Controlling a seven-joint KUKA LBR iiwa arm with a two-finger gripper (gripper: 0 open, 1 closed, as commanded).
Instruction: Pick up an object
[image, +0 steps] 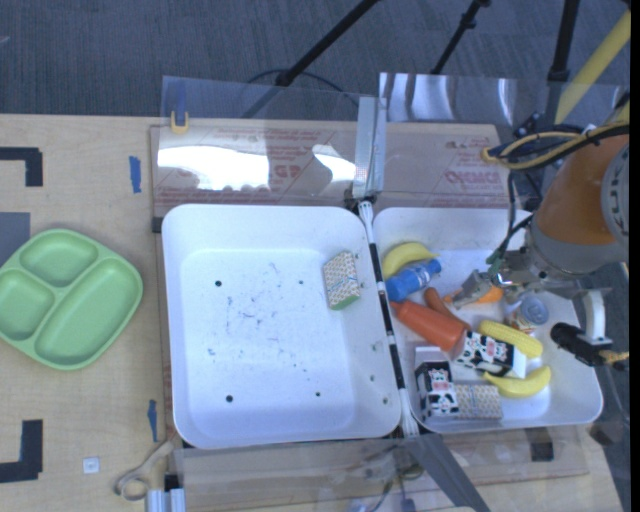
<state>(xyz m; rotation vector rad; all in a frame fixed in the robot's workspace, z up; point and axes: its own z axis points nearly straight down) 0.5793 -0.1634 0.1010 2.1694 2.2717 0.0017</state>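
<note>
The arm (580, 200) reaches in from the right, its orange band (broad and rounded) sitting above the grey wrist. The wrist tips downward and leftward, carrying the gripper (497, 283) low on the right side. Cables loop over the top of the arm. The gripper's tip is too cluttered to read.

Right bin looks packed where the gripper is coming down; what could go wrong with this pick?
1. The gripper sits low among crowded items: the orange tube, the blue bottle and a banana lie close together, so it may nudge a neighbour or pinch two at once.
2. The cow-print box rests on another banana; a bump could shift that stack.
3. The arm hides part of the right bin, so contact there is hard to judge.
</note>
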